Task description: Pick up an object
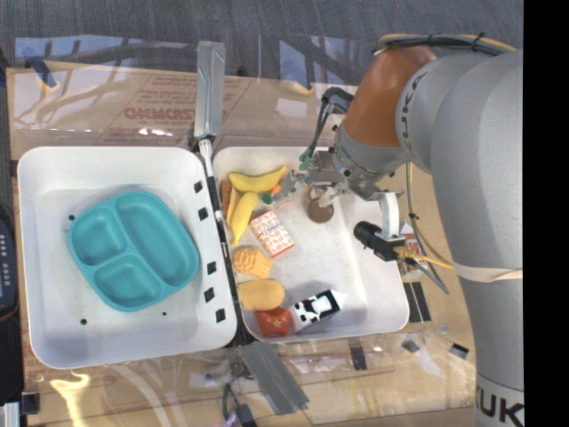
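The gripper (313, 185) is positioned low over the right bin (378, 278), just above a small brown object (320, 210); whether the fingers are released or clenched cannot be told. Two bananas (249, 194), a patterned box (272, 234) and a black-and-white toy (317, 307) are seen in that bin. A teal divided plate (133, 249) is seen in the left bin (53, 327).

The arm (444, 140) covers the right bin's (378, 305) upper right corner and runs off the frame's top and bottom. A small brown object (320, 210) sits half hidden beneath the wrist — its kind is unclear. The print on the little pink box (272, 235) is too small to read, and the banana (256, 181) overlaps a second yellow piece (243, 213).
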Robot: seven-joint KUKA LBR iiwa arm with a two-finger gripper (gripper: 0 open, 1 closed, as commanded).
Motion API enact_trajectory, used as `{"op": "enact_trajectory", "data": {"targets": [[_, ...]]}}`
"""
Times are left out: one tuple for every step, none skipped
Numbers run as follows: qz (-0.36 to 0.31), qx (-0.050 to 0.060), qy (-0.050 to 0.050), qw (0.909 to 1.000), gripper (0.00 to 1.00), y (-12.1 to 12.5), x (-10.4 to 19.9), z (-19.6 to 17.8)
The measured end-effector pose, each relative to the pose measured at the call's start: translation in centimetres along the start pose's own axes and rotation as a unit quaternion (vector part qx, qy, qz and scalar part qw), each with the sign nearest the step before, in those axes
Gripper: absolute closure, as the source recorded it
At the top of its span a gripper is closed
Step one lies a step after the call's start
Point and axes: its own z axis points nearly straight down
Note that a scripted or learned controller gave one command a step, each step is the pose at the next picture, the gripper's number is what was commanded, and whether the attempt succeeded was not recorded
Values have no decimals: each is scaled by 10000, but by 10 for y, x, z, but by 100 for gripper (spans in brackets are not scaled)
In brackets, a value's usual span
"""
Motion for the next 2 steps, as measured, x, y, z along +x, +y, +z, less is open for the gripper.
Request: {"op": "enact_trajectory", "data": {"targets": [[-467, -2, -6, 9989, 0, 34, 34, 74], [-475, 23, 1, 9989, 100, 34, 34, 66]]}}
